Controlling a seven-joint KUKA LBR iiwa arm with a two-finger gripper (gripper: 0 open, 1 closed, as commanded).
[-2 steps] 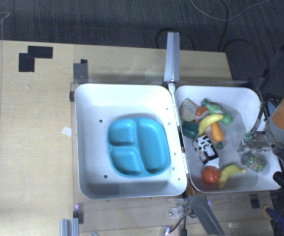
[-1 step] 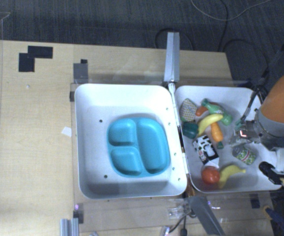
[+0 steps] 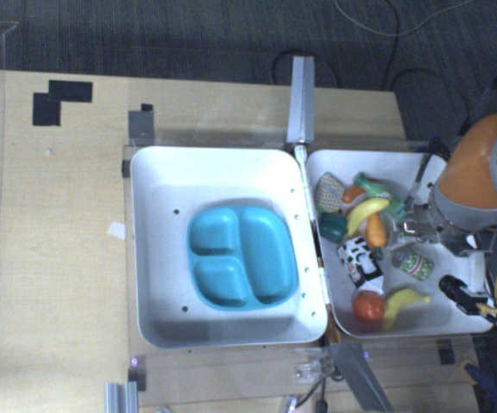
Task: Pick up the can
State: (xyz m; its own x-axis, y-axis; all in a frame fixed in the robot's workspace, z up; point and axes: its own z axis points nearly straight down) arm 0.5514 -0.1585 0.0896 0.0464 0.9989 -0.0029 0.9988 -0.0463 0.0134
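One small green-labelled can (image 3: 415,265) lies tilted beside the tool (image 3: 410,228), whose grip state I cannot tell.

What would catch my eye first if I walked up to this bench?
Probably the bright blue divided plastic plate, lying alone in the left white bin. Next, the jumble of toy food in the right white bin, including a yellow plastic banana and a red round tomato, with the grey arm's orange band above them.

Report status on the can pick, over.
End effector low in right bin, right above can; no hold seen. Can on its side, free. Banana and tomato close by.
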